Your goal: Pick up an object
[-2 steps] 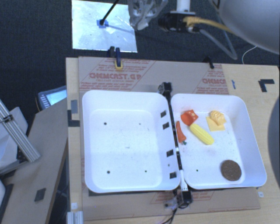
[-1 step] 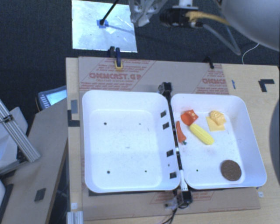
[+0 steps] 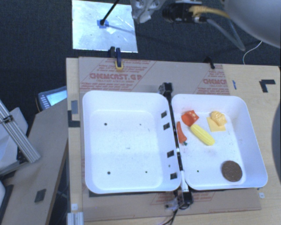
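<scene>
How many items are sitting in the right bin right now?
5, all in the right bin: red pepper and carrot near the divider, corn cob mid-bin, yellow cheese piece at the back, brown round patty at the front corner.

We see the arm (image 3: 259, 17) cut off by the top and right edges, blurred grey. The gripper (image 3: 145, 11) is cropped at the top edge, so we cannot tell how it stands. The carrot (image 3: 180, 132) lies against the bins' divider, its green end too small to make out.
</scene>
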You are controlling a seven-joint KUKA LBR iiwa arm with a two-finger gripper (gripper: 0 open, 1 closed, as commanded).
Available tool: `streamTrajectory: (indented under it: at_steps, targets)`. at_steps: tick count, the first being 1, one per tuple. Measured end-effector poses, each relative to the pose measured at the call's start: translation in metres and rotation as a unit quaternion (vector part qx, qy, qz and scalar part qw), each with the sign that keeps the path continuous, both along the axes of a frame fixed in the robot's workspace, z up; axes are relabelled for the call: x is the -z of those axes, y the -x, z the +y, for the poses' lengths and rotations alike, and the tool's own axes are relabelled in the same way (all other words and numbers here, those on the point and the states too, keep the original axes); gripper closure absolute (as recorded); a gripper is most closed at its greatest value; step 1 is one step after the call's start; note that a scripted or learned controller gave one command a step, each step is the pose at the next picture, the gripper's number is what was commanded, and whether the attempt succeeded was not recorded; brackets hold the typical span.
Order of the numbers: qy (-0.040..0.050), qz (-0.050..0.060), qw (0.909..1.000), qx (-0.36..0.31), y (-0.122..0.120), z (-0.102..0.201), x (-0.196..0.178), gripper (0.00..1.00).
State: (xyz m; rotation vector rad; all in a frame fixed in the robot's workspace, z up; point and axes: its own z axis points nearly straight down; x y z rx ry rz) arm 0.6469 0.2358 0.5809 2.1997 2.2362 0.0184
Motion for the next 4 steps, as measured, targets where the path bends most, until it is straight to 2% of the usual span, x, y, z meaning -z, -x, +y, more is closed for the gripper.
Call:
streamTrajectory:
  at_steps: [4]
  targets:
    - [-0.0019,-0.007,0.9999,-0.007,0.0,0.001,-0.046,1.0]
